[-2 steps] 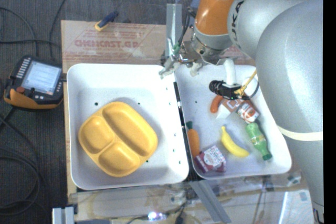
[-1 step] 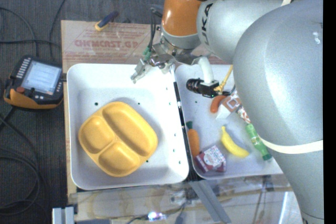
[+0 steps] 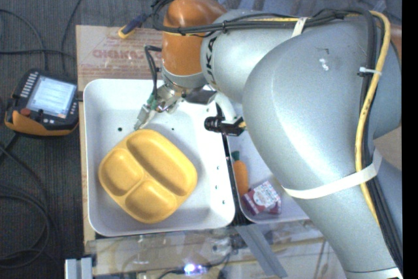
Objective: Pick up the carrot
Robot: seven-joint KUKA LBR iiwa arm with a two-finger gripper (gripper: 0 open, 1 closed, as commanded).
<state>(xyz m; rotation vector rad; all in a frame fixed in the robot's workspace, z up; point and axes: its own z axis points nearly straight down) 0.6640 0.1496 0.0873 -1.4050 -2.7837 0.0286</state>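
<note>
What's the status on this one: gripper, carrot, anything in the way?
Gripper over left white bin, above the yellow divided plate. Orange carrot untouched in right bin, beside red packet. Grey arm overhangs it.

The arm (image 3: 307, 108) filling the right of the frame has a smooth, satin grey shell that looks like painted metal, with a glossier orange band (image 3: 189, 29) near the top centre. The left bin (image 3: 104, 108) is smooth white plastic, faintly shiny. In it lies a yellow divided tray (image 3: 147, 174) of glossy plastic. The carrot (image 3: 241, 174), lower centre, looks smooth and matt. Beside it, a red packet (image 3: 263, 198) looks crinkled and shiny. The floor (image 3: 39, 3) at upper left is rough dark carpet.
</note>
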